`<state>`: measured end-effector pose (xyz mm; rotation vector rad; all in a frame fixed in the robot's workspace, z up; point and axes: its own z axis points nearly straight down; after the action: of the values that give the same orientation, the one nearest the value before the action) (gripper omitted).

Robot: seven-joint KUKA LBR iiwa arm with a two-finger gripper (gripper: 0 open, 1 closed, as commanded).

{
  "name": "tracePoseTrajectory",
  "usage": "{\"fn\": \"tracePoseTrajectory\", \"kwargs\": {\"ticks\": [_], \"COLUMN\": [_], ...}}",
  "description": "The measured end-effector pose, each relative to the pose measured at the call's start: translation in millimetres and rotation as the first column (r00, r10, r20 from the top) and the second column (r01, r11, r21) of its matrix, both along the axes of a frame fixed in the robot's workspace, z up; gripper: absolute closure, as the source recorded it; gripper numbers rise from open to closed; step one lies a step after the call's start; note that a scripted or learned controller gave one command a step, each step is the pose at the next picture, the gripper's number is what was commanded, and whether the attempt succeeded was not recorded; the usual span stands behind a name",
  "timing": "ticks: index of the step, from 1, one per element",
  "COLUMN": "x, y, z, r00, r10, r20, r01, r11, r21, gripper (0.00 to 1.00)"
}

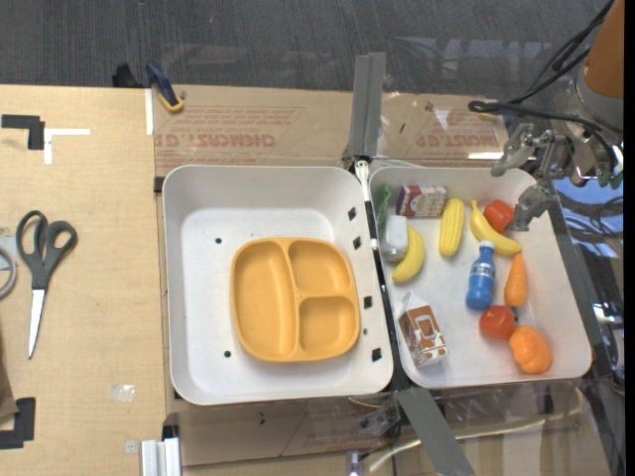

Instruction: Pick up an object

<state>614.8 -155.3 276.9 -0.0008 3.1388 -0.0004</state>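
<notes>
While our gripper (536, 191) hovers near the right bin's (573, 296) far corner, we cannot tell its grip. We should descend squarely over the tomato (499, 215), avoiding the banana (492, 233).

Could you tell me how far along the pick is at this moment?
Nothing looks picked yet: the toy foods, such as the blue bottle and corn, lie in the right bin. The gripper hangs above that bin's far right corner, nothing visible between its fingers. Descending, grasping and lifting all remain.
</notes>
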Motion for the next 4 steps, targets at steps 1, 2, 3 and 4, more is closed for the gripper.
{"fn": "tracePoseTrajectory", "kwargs": {"ticks": [1,2,3,4], "x": [-20,-32,-30,-29], "y": [12,-51,-50,-48], "z": [-181,-184,-173,-173], "r00": [0.995,0.997,0.997,0.997], "r10": [0.096,0.076,0.081,0.082], "r20": [0.001,0.0,0.006,0.007], "r01": [-0.096,-0.076,-0.081,-0.082], "r11": [0.995,0.997,0.997,0.997], "r21": [-0.001,0.007,0.003,0.005], "gripper": [0.0,0.0,1.0,0.0]}}
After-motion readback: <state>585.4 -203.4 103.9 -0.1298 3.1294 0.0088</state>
